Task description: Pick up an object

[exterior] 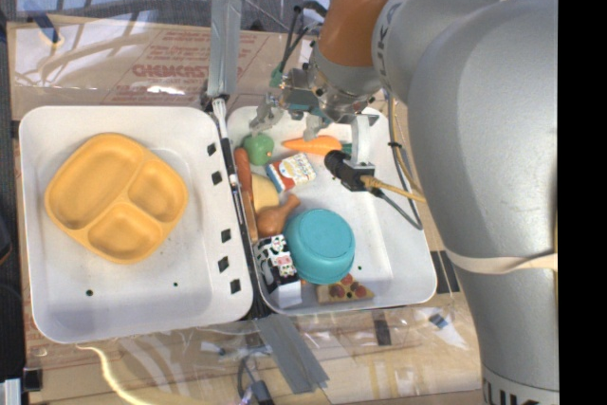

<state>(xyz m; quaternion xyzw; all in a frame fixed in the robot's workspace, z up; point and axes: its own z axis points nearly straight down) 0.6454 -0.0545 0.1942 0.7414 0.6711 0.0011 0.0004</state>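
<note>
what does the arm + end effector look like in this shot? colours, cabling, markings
The arm is bulky with smooth, rounded light-grey shells and a glossy orange band above the wrist. Black cables run along its top and down beside the wrist. The gripper is a small metal assembly with teal parts and thin wiring. Dark lettering shows partly at the arm's lower edge.

Bench [114,62], two white bins [38,204] side by side

- Yellow-orange divided plate [116,195] in the white left bin [38,289].
- Teal bowl [321,245].
- Orange carrot [311,145].
- Green apple [258,149].
- Black-and-white cow-patterned box [276,263].
- Grey arm [474,109] with an orange band [356,9].
</note>
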